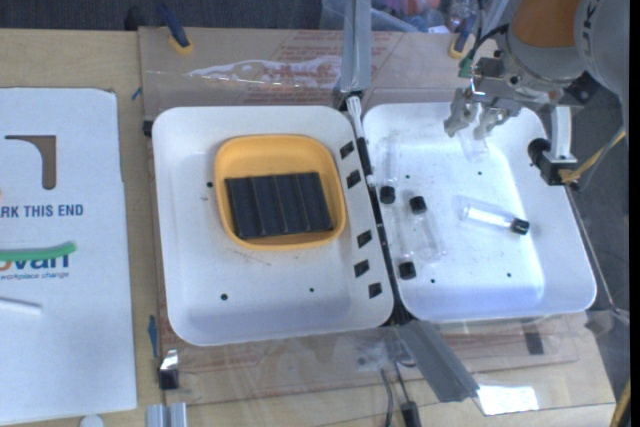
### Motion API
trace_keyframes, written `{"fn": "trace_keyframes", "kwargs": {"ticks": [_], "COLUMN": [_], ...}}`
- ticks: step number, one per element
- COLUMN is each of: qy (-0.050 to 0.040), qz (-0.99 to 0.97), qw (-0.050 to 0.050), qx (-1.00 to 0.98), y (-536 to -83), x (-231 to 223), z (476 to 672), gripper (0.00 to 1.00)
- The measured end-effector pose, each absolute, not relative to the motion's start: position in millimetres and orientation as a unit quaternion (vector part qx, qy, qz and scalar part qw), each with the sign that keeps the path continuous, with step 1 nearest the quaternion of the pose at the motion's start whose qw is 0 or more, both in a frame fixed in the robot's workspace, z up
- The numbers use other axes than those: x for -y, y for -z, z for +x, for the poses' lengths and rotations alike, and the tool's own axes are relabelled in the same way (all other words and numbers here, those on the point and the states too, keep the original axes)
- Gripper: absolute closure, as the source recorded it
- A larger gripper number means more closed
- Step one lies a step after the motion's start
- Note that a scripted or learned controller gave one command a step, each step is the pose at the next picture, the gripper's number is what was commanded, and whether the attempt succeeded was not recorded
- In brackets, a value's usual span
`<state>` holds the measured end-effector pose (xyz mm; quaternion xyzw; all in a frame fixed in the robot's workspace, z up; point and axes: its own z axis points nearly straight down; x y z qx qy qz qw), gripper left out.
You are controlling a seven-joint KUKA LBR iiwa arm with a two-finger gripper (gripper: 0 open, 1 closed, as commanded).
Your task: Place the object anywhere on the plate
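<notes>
On the left of the surface (130, 55) lies a white card (62, 245) printed with "RK THIS END" and part of a green word ending "van". Beside it, the left bin (190, 305) holds a yellow plate (278, 155) with a dark ribbed slab (278, 205) resting on it, while the right bin (560, 285) holds a clear tube with a black cap (492, 216), lying flat near that bin's middle and well apart from the plate, plus several small black bits. Above the right bin's far edge hangs the gripper (481, 123), fingers slightly apart with nothing between them.
</notes>
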<state>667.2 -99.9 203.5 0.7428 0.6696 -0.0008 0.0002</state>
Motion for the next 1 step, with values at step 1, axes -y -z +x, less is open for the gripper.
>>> {"fn": "trace_keyframes", "kwargs": {"ticks": [1], "qy": [0.0005], "qz": [0.643], "qw": [-0.001], "qx": [-0.765], "y": [-184.5], "x": [51.8], "z": [666.6], "gripper": [1.0]}}
